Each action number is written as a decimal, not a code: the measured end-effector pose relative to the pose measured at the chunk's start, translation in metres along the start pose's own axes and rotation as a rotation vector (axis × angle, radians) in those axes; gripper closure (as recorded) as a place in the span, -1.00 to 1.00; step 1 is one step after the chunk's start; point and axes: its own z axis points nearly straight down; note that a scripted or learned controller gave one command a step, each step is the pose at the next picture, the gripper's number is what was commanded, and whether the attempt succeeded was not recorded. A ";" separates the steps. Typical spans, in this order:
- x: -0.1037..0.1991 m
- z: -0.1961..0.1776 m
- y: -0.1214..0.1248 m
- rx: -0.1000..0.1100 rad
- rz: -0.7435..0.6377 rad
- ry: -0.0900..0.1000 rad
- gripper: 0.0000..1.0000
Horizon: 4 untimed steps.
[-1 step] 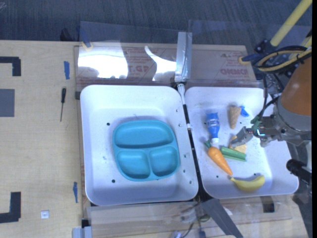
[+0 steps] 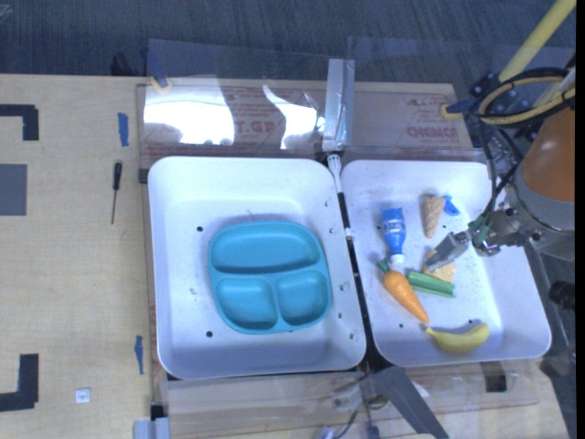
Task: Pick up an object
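The right bin (image 2: 528,311) holds several small toys. A blue tube with a white cap (image 2: 393,230) lies at its centre left, with an orange carrot (image 2: 405,295) below it. A green stick (image 2: 431,283) crosses next to the carrot, and a yellow banana (image 2: 457,337) rests by the front rim. A tan cone (image 2: 431,213) and a small blue piece (image 2: 451,207) sit toward the back. My gripper (image 2: 445,251) reaches in from the right, slanting down to the left. It hangs low just above a tan wedge (image 2: 444,270) beside the green stick.
The left bin (image 2: 174,245) carries a blue divided plate (image 2: 268,274). A clear plastic wall (image 2: 336,108) rises behind both bins. Yellow and black cables (image 2: 512,90) hang at the upper right by the arm. A wooden bench (image 2: 64,273) lies to the left.
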 end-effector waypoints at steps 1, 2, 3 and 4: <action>0.034 0.061 0.019 0.009 0.130 0.005 -1.00; -0.006 0.145 0.028 -0.006 0.060 -0.002 -1.00; -0.007 0.134 0.029 -0.010 0.061 -0.005 1.00; 0.052 0.037 0.089 -0.006 -0.010 0.002 1.00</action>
